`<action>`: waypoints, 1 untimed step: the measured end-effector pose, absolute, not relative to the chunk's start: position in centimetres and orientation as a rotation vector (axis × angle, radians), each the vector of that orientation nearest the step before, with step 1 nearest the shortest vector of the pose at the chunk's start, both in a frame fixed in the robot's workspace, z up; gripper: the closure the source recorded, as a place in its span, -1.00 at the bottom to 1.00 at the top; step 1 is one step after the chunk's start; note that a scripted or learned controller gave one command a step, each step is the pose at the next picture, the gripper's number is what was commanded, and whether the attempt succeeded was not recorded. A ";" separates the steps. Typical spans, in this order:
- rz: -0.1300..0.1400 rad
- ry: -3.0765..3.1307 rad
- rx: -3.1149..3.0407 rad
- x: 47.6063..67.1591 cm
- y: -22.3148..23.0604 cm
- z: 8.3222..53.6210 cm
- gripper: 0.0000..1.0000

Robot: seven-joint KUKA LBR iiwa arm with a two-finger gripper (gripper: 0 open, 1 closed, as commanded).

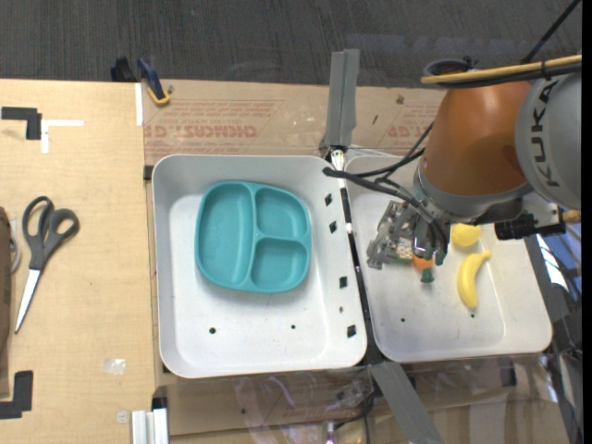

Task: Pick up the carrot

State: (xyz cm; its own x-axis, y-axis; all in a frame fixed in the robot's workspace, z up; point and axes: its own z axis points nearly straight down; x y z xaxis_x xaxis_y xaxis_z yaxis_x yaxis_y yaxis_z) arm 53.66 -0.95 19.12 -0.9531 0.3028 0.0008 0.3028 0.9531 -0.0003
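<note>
Your gripper [404, 239] hung low in the right bin [518, 336], under the orange band of the arm [481, 146]. You could not tell how far it stood apart; the metal of the hand was a tangle from above, and nothing could be seen clearly held in it.

The carrot [425, 265] lay at the gripper's 4 o'clock, touching or just under its lower edge. Only a small orange bit with a dark tip showed, so you could not read its long axis with any surety; what showed ran roughly from 12 to 6 o'clock.

At the carrot's 3 o'clock lay a banana [471, 278], curved, running 1 to 7 o'clock. A lemon [465, 236] sat at the banana's 12 o'clock, near the arm.

The left bin [176, 340] held a teal plate [253, 237] with three compartments. Scissors [42, 234] lay on the bench at the far 9 o'clock side.
</note>
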 end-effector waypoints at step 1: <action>0.001 -2.986 -0.976 49.7 2.7 20.5 1.00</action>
